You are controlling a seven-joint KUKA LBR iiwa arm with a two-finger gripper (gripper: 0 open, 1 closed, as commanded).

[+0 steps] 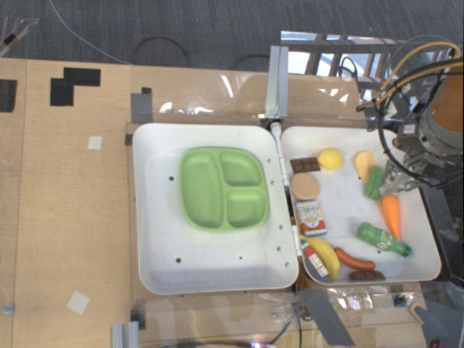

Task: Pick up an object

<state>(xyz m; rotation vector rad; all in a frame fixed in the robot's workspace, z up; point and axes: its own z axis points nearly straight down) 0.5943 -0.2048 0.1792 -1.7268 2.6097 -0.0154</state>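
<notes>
Where carrot lies — arm above

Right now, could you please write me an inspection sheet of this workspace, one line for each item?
Surface: wooden bench bearing two white bins, left bin and right bin.
Job's things: right bin holds carrot, green bottle, banana, sausage, lemon, chocolate bar, carton.
Clutter: green divided plate in left bin.
Grippers: pincer above the carrot's top, nothing seen between its fingers.
Cables: black and yellow hoses on the arm.
Surroundings: dark carpet.
</notes>
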